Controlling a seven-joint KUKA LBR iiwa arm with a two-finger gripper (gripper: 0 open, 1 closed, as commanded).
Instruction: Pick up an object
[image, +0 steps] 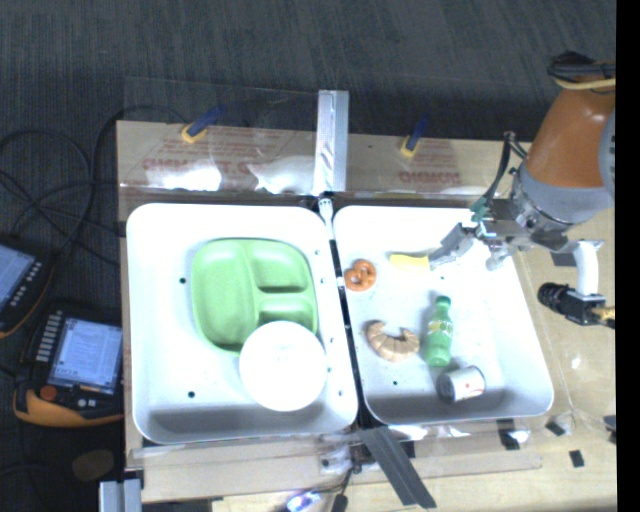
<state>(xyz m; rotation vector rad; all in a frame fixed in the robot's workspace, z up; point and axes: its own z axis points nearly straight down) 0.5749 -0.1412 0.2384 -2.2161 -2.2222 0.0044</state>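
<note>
Jaws spread and empty, our grey two-finger gripper hovers near the right bin's back edge beside a flat yellow piece, nothing lifted yet.

Your arm comes in from the right side, over the back right corner of the right bin. You can see the orange band up top, fat and rounded, then the grey wrist section under it, angling down and to the left. The gripper hangs off that wrist, sitting above the bin's back right area, close to the back wall. One finger sticks out leftward and down, the other is closer to the wrist, and there's a clear gap between them, so the fingers are spread apart. Nothing sits between them. The whole wrist looks tilted, not pointing straight down.
</note>
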